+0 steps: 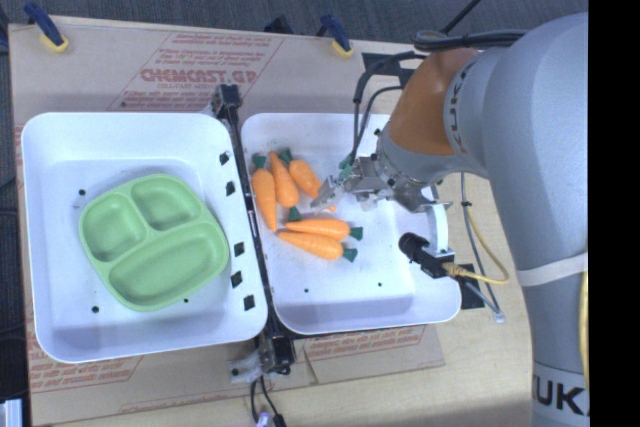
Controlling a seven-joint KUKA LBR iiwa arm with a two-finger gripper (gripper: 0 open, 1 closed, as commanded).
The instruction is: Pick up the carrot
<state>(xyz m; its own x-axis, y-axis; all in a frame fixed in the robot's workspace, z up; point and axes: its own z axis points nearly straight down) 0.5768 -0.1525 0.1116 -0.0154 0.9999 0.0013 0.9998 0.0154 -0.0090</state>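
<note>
Several orange carrots with green tops lie in the right bin (400, 300). Three stand roughly side by side at its left: a long carrot (263, 199), a second carrot (283, 181) and a shorter third carrot (305, 178). Two more lie crosswise below them, an upper carrot (318, 227) and a lower carrot (311, 245). My gripper (333, 192) hangs low over the bin's middle, just right of the shorter carrot and right above the crosswise pair. No carrot is visibly lifted.
The left bin (50, 175) holds a green divided plate (155, 240). A black clip rail (237, 205) runs between the bins. The arm's grey body and orange band (425, 110) cover the right bin's far right side. Cables (480, 265) trail near its right rim.
</note>
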